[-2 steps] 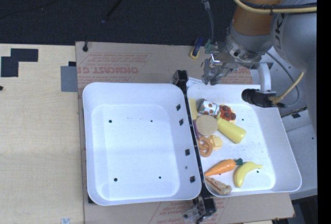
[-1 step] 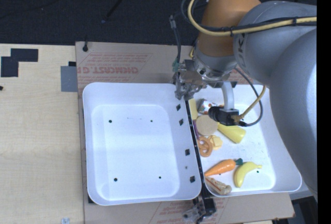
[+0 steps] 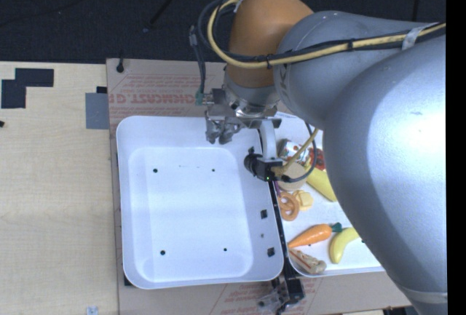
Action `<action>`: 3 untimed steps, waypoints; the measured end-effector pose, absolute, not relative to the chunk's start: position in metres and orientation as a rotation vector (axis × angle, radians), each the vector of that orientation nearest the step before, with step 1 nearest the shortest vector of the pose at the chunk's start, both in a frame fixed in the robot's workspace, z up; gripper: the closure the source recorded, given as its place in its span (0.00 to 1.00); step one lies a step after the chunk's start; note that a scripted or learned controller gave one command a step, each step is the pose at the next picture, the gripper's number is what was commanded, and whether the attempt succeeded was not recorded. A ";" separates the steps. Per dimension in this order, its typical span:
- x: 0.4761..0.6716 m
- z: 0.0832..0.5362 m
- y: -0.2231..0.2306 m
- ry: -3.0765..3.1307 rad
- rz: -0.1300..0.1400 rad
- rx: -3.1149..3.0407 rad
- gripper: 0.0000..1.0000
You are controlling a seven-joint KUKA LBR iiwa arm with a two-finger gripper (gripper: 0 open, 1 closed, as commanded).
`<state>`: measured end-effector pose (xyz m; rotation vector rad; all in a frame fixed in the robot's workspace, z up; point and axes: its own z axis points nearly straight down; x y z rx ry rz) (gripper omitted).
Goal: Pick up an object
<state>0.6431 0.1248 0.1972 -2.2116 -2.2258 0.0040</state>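
My gripper (image 3: pixel 222 132) hangs over the far edge of the left white bin (image 3: pixel 125 197), just under the orange wrist band. I see nothing held in it. The right bin (image 3: pixel 354 265) holds toy food: an orange carrot (image 3: pixel 313 235), a yellow banana (image 3: pixel 343 244), a second yellow piece (image 3: pixel 321 184), a brown pretzel (image 3: pixel 289 206), a tan piece (image 3: pixel 306 261) and a red item (image 3: pixel 315 158). The big grey arm hides much of the right bin.
A black divider strip (image 3: pixel 277 222) runs between the two bins. Brown cardboard (image 3: pixel 153 92) lies under the bins, on a light wooden bench (image 3: pixel 51 190). The left bin's floor (image 3: pixel 186 212) is bare white with small dark dots.
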 end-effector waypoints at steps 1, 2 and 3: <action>0.644 0.238 0.127 -2.223 0.000 -2.219 1.00; 0.643 0.235 0.224 -2.229 0.000 -2.209 1.00; 0.645 0.366 0.241 -2.229 -0.017 -2.220 1.00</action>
